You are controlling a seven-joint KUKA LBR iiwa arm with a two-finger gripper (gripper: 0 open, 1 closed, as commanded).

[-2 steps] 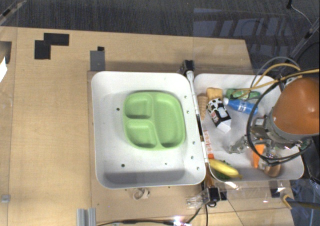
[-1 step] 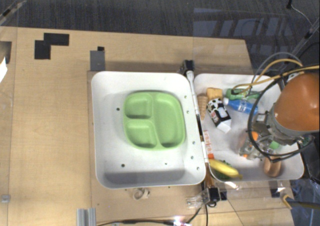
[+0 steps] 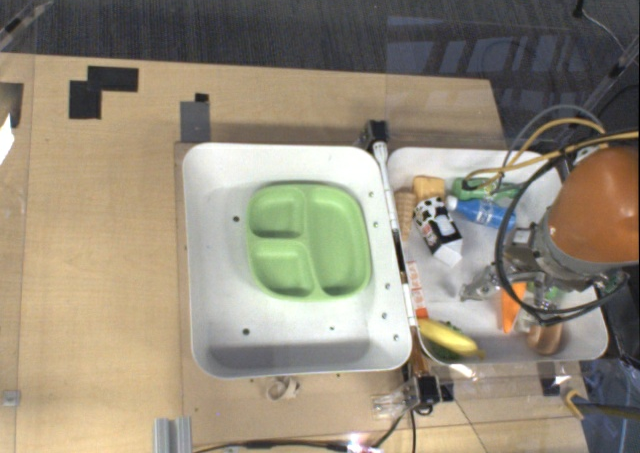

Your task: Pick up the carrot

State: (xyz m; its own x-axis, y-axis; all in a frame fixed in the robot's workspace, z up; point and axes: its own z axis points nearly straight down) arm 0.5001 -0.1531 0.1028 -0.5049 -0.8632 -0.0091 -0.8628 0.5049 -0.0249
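Bench (image 3: 100,271), light wood, carries two white bins side by side. Left bin (image 3: 215,241) holds a green divided plate (image 3: 305,241) about its middle. Right bin (image 3: 590,346) is crowded: a blue bottle (image 3: 487,211) and a green item (image 3: 468,186) near its far edge, a tan block (image 3: 428,186) at the far left corner, a black-and-white carton (image 3: 435,221) along the left wall, a banana (image 3: 448,339) in the near left corner, a brownish round thing (image 3: 545,338) by the near edge.

Arm (image 3: 595,211) reaches over the right bin, cables looped above. Gripper (image 3: 520,286) hangs low at the bin's near right part. Carrot (image 3: 509,311), orange, shows just under it, partly hidden; I cannot tell whether the claw is wide, narrow or holding.

Risks, as judged: fingers may close on the brownish thing touching or just beside the carrot, or nudge the carrot against it. A grip near one end could let it swing and drop.

Writing: print on the carton and bottle label too small to read.
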